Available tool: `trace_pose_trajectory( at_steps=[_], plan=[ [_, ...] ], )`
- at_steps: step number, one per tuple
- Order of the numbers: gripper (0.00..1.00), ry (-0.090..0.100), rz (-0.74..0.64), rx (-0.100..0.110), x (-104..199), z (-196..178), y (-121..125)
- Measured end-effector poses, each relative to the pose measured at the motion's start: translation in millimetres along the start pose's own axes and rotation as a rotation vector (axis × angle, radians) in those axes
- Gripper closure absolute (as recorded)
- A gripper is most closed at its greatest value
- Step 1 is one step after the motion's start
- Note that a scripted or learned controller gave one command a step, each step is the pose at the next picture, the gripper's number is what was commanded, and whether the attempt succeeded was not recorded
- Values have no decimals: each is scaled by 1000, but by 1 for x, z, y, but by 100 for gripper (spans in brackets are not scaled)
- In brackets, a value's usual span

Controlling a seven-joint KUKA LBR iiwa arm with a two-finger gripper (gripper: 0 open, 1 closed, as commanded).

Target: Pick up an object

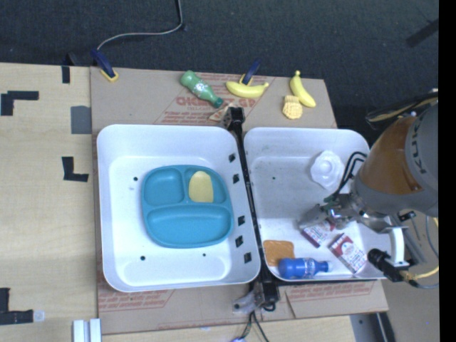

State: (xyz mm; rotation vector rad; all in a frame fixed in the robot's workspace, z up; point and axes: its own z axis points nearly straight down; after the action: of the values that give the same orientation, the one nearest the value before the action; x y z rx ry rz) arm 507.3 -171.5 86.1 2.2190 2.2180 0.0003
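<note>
Behind both bins: two bananas [246,88], one bottle [200,88].

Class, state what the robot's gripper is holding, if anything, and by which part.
It cannot be told: the gripper sits low over a small red-and-white packet in the right white bin.

We see a divided plate [187,209] in the left bin [114,191]. In the right bin [285,148], a bottle [302,267] lies along the near wall, a cracker [278,250] just left of it, two packets [329,239] behind. Bananas [274,87] lie on the worktop [43,191] beyond.
</note>
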Motion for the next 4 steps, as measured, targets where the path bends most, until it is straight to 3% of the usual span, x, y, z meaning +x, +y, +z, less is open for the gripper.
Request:
trace_pose_trajectory(
  at_steps=[1, 2, 3, 4],
  plan=[
    [0, 2, -1, 1, -4, 0, 30],
    [0, 0, -1, -1, 3, 0, -23],
    [0, 2, -3, -2, 58, 0, 23],
    [100, 1, -2, -2, 57, -10, 23]
  ],
)
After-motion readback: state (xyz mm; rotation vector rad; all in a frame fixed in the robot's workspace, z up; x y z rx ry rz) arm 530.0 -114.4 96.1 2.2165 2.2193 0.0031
